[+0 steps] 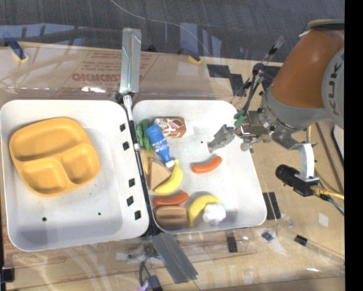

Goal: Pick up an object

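Observation:
The right bin (245, 180) holds several toy foods. An orange sausage (206, 165) lies near its middle. Along the left wall are a blue bottle (159, 143), a green piece (146, 132), a brown and white packet (171, 127), a sandwich wedge (159, 173) and a banana (174, 179). At the front lie a red sausage (170, 198), a brown bun (170, 216), a second banana (200, 205) and a white lump (215, 213). My gripper (224, 138) hangs over the right bin's back right part, above and right of the orange sausage, with nothing seen in it.
A yellow compartment tray (54, 154) lies in the left bin (78, 223). A metal divider post (130, 59) stands behind the wall between the two bins. The arm's grey and orange body (303, 71) reaches in over the right bin's right rim.

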Motion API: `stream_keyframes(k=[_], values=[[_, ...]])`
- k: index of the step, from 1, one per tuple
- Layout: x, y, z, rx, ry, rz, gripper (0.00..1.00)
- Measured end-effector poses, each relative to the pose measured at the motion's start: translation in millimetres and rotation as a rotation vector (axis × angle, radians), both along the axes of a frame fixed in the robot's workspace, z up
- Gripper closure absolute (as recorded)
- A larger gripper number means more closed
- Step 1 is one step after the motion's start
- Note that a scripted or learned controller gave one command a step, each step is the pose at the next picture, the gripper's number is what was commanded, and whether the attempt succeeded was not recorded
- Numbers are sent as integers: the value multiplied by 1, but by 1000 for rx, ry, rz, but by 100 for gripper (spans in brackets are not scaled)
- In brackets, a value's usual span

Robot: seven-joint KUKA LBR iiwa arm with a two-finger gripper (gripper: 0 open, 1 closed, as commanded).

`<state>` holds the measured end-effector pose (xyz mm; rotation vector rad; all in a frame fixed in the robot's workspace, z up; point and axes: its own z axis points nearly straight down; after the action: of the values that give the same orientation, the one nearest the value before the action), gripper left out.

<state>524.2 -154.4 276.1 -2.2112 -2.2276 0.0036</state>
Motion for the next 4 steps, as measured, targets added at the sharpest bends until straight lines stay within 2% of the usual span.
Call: stream_keyframes(k=[1,2,3,4], values=[[35,-35,-164,-3,-6,3,0],[39,-51,-173,-7,-19,42,0],[34,-48,-173,1,0,47,100],[57,-54,-128,-1,-5,309,100]])
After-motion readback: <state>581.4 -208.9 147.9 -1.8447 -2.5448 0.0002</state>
